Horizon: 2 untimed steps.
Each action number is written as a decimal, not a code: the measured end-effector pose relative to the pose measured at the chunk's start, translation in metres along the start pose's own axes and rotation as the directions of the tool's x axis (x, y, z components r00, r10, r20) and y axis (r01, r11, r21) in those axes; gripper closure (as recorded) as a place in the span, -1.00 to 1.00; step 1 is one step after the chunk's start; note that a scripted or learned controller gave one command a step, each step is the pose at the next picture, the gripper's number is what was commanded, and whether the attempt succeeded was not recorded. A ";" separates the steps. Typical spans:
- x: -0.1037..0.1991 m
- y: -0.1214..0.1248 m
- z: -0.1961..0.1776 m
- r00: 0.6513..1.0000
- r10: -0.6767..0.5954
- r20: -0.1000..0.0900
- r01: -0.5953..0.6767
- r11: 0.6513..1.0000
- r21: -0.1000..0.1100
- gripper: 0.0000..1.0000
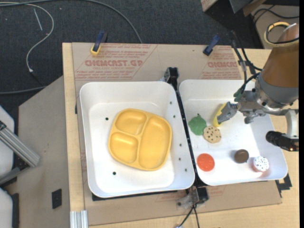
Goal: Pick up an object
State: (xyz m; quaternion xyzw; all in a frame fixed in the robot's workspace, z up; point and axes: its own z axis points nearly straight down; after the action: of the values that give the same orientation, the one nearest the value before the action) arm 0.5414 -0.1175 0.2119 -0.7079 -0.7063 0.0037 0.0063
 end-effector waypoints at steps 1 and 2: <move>0.000 0.003 -0.006 1.000 -0.003 0.002 0.003 1.000 -0.012 -1.00; -0.007 0.009 0.049 1.000 -0.001 0.001 0.001 1.000 -0.007 -1.00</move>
State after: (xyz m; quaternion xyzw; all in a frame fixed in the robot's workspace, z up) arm 0.5499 -0.1245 0.1624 -0.7074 -0.7068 0.0015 0.0032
